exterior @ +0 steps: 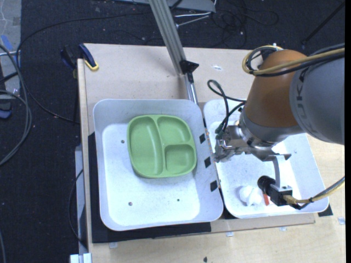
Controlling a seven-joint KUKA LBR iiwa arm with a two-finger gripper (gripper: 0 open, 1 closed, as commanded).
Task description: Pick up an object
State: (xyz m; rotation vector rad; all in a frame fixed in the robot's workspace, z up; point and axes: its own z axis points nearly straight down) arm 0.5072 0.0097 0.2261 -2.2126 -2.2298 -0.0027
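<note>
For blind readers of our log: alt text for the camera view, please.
A robot arm reaches over the right white bin, gripper near its left wall. A small white object lies in that bin; the left bin holds a green divided plate.

Grey arm (323, 100), broad orange band (272, 86), silvery hand (226, 146)

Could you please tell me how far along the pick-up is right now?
Done: nothing lifted yet; the green plate lies in the left bin and a small white object in the right bin. In hand: the gripper sits low by the right bin's left wall, no object visibly in it. Left: grasping and lifting one.
</note>
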